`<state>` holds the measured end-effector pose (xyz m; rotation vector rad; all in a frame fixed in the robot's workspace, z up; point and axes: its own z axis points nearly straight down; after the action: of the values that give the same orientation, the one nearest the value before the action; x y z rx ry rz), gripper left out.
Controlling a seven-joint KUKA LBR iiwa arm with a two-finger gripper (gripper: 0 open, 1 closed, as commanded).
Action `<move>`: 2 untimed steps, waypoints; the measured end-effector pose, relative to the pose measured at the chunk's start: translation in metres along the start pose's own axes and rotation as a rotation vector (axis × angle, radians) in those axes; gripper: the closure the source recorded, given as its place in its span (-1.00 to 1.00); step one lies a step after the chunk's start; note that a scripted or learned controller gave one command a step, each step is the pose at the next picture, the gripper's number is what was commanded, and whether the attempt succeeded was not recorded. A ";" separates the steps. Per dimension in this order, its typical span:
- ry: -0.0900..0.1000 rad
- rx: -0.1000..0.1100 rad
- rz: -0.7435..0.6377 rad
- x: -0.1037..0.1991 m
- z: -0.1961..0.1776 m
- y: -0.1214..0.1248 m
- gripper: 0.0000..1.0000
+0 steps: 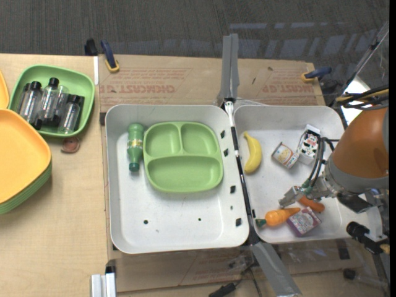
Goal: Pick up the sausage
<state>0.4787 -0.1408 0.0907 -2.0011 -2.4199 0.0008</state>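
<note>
The sausage (311, 204), a short orange-red link, lay flat and slightly slanted just beside the fingers (297, 197), on their right in the view.

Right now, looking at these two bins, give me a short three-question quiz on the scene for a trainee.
1. True or false: the yellow banana lies in the right white bin.
2. Which lies nearest the small reddish sausage? A) green plastic bottle B) orange carrot C) green divided plate
3. Fill in: the grey arm's gripper is over the ____ bin.
Key: 1 true; 2 B; 3 right.
</note>
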 end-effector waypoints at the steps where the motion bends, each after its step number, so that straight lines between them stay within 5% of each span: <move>1: -0.001 -0.001 0.110 -0.039 -0.001 -0.009 -1.00; 2: -0.001 -0.001 0.114 -0.039 -0.009 -0.009 1.00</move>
<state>0.4773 -0.1809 0.1000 -2.1361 -2.3033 0.0006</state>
